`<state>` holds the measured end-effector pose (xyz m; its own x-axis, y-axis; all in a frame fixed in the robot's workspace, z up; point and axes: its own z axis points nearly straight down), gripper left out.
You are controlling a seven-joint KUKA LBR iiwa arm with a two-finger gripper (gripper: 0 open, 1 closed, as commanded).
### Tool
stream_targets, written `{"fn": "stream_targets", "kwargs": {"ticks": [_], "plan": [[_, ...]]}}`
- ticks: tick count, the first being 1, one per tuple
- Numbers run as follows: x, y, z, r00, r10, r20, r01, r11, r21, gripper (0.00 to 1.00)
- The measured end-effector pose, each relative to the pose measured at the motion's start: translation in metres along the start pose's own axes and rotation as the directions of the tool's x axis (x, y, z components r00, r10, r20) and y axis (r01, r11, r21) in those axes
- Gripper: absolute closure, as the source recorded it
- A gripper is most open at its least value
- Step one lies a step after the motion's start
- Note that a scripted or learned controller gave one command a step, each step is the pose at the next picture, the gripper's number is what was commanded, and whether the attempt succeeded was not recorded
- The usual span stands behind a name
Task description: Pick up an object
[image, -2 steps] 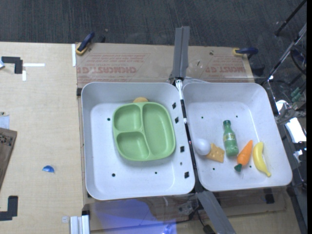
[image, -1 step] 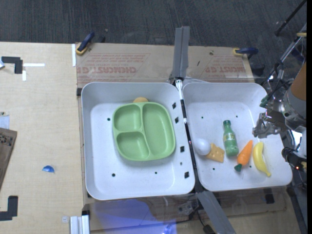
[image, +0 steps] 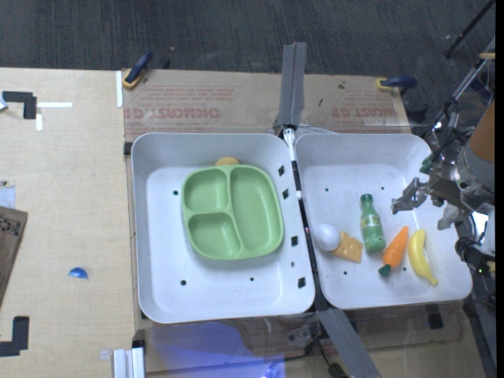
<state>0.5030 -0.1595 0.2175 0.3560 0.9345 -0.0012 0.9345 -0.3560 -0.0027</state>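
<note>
Right bin point(image: 346, 160) held banana point(image: 422, 256), carrot point(image: 394, 248), bottle point(image: 371, 223); left bin point(image: 157, 211) a green tray point(image: 232, 211) (gripper point(image: 429, 203) spread wide, empty)

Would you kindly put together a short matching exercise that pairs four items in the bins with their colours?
Things:
1. divided plate
2. banana
3. carrot
4. egg

Colours:
A. orange
B. white
C. light green
D. yellow

Pairs: 1-C, 2-D, 3-A, 4-B

The divided plate lies in the left bin; the other three lie in the right bin.
</note>
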Motion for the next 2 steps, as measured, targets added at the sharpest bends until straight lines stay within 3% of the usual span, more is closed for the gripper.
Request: {"fn": "stream_targets", "kwargs": {"ticks": [1,2], "plan": [[0.0062,0.0097,0.1265,0.996,-0.087,-0.001,0.087,0.996,-0.001,0.00],[0.0055,0.0090,0.1186,0.996,-0.084,0.000,0.084,0.996,0.002,1.00]]}}
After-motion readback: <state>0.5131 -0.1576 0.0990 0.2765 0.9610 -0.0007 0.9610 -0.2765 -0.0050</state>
